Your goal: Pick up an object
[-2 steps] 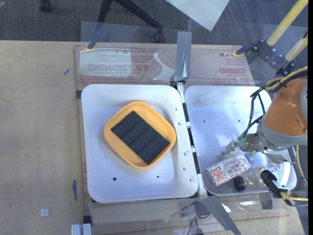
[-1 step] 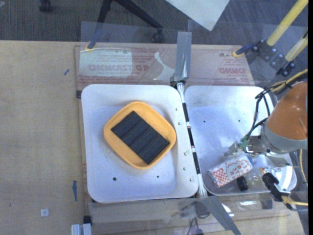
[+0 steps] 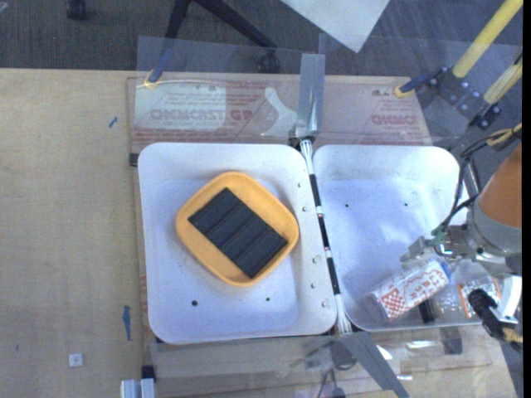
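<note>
Camera view: two white bins (image 3: 166,305) were set on a tan bench (image 3: 58,222), chair legs (image 3: 191,7) seen beyond. The arm (image 3: 506,197) was lowered over the right bin's near corner beside a red-and-white packet (image 3: 406,291); finger spacing could not be told.
</note>
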{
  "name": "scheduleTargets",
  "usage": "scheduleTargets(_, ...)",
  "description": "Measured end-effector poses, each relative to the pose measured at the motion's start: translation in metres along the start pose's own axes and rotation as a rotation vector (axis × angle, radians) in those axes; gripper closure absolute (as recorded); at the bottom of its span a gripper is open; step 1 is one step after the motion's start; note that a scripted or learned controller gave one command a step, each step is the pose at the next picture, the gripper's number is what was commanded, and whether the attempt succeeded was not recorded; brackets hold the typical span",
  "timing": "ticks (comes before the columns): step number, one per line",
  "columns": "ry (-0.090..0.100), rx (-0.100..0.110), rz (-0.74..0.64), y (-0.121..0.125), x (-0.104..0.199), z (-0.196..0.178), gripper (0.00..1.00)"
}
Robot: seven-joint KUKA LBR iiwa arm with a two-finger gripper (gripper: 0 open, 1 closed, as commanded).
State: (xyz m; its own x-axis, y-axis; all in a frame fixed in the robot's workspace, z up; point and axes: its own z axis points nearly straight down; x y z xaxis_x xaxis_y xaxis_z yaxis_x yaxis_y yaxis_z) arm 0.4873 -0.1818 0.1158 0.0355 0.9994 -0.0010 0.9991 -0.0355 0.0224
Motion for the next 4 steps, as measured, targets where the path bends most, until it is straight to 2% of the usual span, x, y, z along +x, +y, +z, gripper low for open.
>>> scheduleTargets(1,0.009,0.004,0.204,0.003,-0.030,0.025,0.00)
scheduleTargets(2,-0.019,0.000,0.376,-0.007,0.041,0.026,0.00)
scheduleTargets(3,-0.028,-0.007,0.384,-0.006,0.035,0.016,1.00)
scheduleTargets(4,-0.028,-0.007,0.384,-0.006,0.035,0.016,0.00)
